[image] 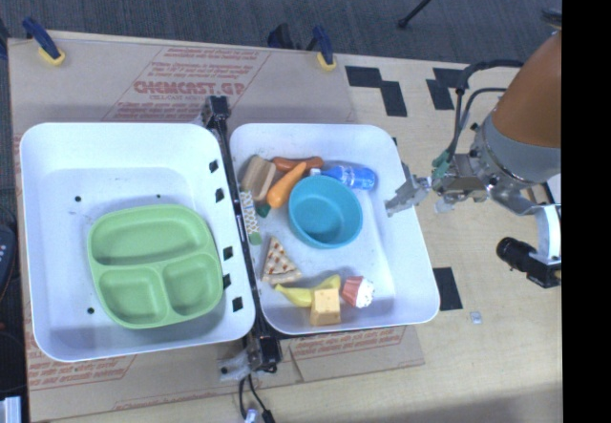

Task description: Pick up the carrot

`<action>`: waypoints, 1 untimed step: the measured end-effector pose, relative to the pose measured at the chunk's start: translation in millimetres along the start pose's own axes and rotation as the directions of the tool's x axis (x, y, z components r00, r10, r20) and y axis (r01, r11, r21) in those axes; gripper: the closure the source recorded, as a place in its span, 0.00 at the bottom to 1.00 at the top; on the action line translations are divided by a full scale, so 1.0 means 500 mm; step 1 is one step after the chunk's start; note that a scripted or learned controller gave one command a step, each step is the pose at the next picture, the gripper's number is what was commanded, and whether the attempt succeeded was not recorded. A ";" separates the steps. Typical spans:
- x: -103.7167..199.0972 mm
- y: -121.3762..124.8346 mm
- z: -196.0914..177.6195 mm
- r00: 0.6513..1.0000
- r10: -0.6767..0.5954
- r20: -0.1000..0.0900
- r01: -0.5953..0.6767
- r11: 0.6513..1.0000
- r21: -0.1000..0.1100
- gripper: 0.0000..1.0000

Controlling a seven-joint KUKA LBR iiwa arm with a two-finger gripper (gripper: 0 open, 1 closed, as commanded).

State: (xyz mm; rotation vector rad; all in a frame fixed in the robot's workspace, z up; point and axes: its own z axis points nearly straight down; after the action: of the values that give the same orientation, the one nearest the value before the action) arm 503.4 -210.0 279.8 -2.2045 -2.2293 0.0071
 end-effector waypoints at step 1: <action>0.103 0.185 0.103 0.970 -0.243 0.003 0.243 0.970 -0.002 0.00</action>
State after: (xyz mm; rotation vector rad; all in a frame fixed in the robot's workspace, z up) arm 594.8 -157.6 227.5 -1.9171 -2.4845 0.0067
